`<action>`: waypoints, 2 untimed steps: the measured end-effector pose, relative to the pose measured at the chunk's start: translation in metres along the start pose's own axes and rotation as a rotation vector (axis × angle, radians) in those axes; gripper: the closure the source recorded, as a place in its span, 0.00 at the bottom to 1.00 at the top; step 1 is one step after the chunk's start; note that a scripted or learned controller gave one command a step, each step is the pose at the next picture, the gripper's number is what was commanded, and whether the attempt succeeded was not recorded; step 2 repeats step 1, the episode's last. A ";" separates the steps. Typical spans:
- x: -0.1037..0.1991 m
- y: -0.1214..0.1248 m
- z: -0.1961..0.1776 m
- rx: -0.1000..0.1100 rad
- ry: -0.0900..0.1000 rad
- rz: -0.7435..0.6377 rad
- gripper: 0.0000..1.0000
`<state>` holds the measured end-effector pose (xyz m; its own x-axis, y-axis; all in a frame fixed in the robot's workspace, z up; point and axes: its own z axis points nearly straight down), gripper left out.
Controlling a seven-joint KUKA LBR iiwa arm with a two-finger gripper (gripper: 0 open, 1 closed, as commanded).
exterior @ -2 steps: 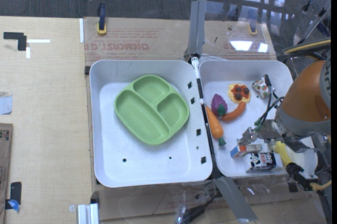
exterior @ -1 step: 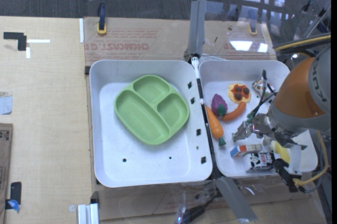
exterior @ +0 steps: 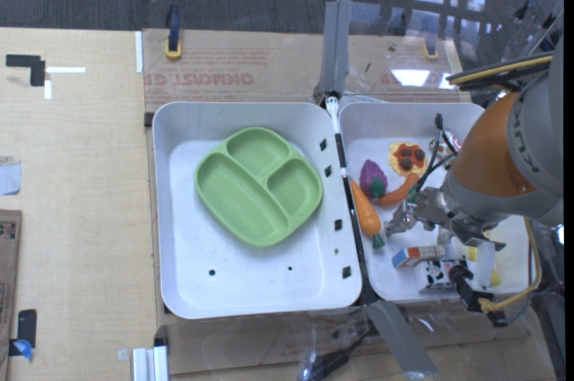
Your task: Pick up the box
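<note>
- The box (exterior: 418,256), small and white with red and blue print, lies flat near the front of the right bin (exterior: 386,281).
- The gripper (exterior: 414,216) hangs just above and behind it, not visibly touching. The fingers are dark and blurry, so I honestly can't tell if they're spread or closed.
- A carrot (exterior: 363,207), a purple toy (exterior: 373,177) and a yellow piece with red dots (exterior: 406,157) sit further back.
- The left bin (exterior: 170,191) holds a green divided plate (exterior: 258,185).
</note>
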<state>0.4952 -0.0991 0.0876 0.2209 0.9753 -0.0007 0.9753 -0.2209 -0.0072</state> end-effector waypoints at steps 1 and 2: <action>-0.044 -0.010 0.001 0.002 0.001 0.045 0.00; -0.044 -0.010 0.001 0.002 0.001 0.045 0.00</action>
